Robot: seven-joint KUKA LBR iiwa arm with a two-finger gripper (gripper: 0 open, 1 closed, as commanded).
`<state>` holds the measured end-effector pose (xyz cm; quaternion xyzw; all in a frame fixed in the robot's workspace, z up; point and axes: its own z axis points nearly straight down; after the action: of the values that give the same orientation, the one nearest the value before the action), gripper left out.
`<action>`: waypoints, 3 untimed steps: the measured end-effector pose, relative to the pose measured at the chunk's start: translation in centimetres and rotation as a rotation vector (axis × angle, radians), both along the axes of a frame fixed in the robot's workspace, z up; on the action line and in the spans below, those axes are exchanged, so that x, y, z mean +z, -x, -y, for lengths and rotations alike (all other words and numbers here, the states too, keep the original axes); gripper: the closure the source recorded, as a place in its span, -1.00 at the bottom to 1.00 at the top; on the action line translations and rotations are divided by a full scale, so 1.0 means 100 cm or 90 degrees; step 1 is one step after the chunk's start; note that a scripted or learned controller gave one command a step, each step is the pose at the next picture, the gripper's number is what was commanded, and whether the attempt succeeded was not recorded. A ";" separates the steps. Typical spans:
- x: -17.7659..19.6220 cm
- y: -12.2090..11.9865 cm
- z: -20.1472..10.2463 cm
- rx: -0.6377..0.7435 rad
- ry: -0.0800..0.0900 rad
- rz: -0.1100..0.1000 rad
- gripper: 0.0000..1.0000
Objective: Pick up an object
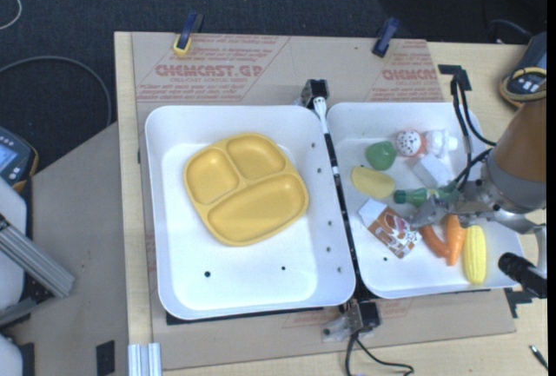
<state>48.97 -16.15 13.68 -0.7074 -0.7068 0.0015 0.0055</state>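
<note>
yellow plate in the left bin, toy food and the arm in the right.

a yellow three-compartment plastic plate [247, 188] lies in the left white bin [174, 279]. the right white bin [347, 118] holds a green round toy [380, 155], a yellow lemon-shaped toy [373, 182], a red-and-white packet [393, 231], an orange toy carrot [450, 237] and a yellow toy corn cob [474, 253]. the grey two-finger gripper [427, 207] sits low over the carrot; whether it is spread or pinching, i cannot tell.

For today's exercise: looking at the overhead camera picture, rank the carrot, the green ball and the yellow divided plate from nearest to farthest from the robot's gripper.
Measured from the gripper in the right bin:
1. Carrot: right bin, just below and right of the gripper.
2. Green ball: right bin, up and to the left.
3. Yellow divided plate: left bin, far left, across the divider.
</note>
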 end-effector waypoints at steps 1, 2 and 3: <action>-0.028 -0.026 -0.022 -0.001 0.009 0.021 -1.00; -0.038 -0.051 -0.050 -0.002 0.008 0.022 -1.00; -0.037 -0.045 -0.054 0.000 0.005 0.009 1.00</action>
<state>53.50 -10.74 10.03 -0.7072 -0.7070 -0.0005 -0.0020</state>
